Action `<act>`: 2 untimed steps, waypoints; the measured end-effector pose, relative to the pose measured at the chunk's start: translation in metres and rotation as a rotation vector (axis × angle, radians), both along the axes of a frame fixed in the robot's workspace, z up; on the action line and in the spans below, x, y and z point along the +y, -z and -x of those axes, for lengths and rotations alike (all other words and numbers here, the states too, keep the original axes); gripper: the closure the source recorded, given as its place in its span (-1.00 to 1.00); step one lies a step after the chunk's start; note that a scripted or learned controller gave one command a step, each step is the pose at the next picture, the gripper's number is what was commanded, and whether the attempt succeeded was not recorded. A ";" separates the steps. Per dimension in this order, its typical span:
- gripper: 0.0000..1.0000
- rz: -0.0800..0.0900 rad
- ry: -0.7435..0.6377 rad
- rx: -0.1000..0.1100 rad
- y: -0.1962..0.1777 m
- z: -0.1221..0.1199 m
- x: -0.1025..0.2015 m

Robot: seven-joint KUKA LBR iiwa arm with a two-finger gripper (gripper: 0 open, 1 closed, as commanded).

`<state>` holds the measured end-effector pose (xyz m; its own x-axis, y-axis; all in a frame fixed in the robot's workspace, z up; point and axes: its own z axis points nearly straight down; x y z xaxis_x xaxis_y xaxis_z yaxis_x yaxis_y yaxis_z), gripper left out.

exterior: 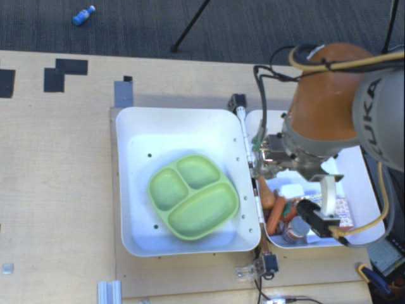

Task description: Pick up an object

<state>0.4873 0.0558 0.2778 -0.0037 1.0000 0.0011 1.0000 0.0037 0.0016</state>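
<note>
Two shallow white plastic bins: one at nine o'clock (126, 189), one at three o'clock (364, 176). One green three-compartment plastic plate (193, 196). One small blue bottle (83, 15) at eleven o'clock on the floor.

A light wooden tabletop (57, 189) fills the left and middle of the frame, bearing black tape patches (63, 73) at upper left, while beyond its top edge lies dark carpet (158, 8) with a small blue bottle (83, 15) at upper left and a thin black rod (197, 16) slanting at top centre.
</note>
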 end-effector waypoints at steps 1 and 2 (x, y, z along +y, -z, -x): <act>1.00 0.000 -0.001 0.000 0.003 -0.045 0.030; 1.00 0.002 0.001 0.000 0.000 -0.012 -0.072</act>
